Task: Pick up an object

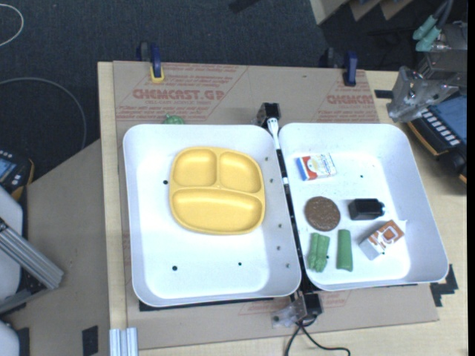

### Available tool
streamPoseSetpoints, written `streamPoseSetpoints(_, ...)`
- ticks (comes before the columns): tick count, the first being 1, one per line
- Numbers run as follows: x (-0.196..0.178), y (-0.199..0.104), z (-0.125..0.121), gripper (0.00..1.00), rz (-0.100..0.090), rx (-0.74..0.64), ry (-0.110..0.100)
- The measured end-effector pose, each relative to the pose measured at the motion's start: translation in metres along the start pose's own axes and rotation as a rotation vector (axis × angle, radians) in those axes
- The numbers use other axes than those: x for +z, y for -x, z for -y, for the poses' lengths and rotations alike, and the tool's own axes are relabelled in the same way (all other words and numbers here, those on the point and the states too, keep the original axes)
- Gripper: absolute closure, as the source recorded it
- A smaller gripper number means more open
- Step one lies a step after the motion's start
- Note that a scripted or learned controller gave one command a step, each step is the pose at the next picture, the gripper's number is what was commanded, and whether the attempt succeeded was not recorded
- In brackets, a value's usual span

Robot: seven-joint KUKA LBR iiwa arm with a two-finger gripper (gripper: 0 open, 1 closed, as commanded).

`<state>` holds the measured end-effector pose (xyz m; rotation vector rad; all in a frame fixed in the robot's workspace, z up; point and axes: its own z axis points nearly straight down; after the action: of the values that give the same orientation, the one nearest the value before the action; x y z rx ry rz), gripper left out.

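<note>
Lower right of the frame, your right bin (401, 170) holds a cookie (323, 213), black block (366, 209), green sticks (344, 250) and cartons (315, 167). Upper right, beyond the bin, sits the gripper (415, 95); you cannot tell its grip state.

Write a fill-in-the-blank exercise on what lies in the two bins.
1. The yellow divided plate lies in the ____ bin.
2. The two green pieces lie just below the round ____ disc.
3. The black block lies to the ____ of that disc.
4. The plate has ____ compartments.

Missing words: left; brown; right; three
</note>
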<state>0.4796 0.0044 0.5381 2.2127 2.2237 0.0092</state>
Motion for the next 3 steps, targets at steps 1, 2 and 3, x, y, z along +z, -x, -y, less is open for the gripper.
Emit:
streamPoseSetpoints(1, 0.153, -0.010, 0.003, 1.00, 0.002, 0.005, -0.025)
streamPoseSetpoints(2, 0.023, -0.079, 0.000, 1.00, -0.004, -0.004, 0.010)
streamPoseSetpoints(3, 0.048, -0.050, 0.001, 1.00, 0.002, 0.008, -0.011)
